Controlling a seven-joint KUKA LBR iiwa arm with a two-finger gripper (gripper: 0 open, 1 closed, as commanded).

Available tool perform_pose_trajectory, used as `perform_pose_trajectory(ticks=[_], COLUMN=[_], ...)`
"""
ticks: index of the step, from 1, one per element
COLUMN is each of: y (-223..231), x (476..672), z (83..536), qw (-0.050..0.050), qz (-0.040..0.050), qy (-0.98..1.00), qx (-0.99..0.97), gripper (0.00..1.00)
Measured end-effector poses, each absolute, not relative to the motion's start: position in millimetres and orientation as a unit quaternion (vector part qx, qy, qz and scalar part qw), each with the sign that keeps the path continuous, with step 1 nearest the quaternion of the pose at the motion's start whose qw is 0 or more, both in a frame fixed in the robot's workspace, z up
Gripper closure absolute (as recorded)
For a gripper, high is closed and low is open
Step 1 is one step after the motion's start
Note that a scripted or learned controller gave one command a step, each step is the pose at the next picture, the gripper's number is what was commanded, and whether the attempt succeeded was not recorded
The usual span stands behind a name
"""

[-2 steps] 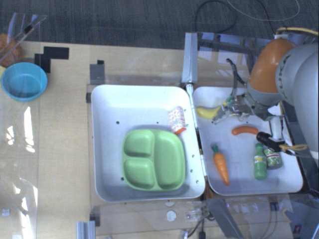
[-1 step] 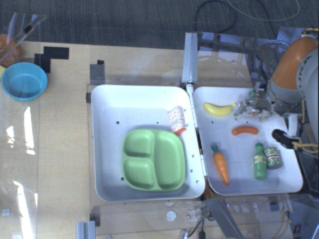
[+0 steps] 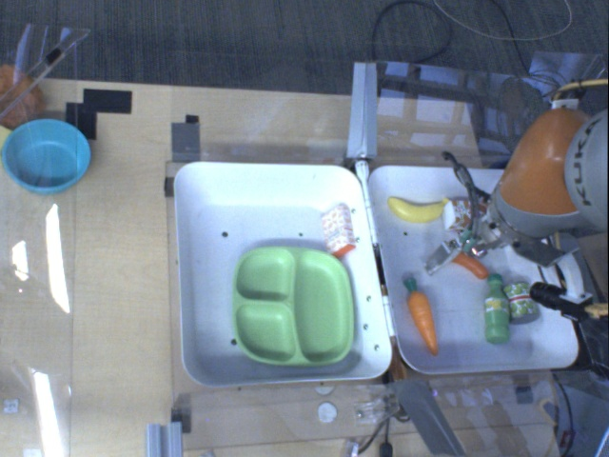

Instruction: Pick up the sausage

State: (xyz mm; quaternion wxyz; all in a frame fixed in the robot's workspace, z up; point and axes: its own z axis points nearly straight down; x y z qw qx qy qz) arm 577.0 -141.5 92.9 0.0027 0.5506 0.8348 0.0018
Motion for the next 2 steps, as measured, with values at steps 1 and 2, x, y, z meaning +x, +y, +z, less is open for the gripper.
perform_pose_trajectory(ticks=[1, 2], y=[-141, -92], x=[579.9, 626.7], z=[105, 209], qw=[0.006, 0.005], qz=[0.0037, 0.0028], qy=[0.835, 0.837], qx=[0.550, 0.547], gripper=[1.00, 1.00])
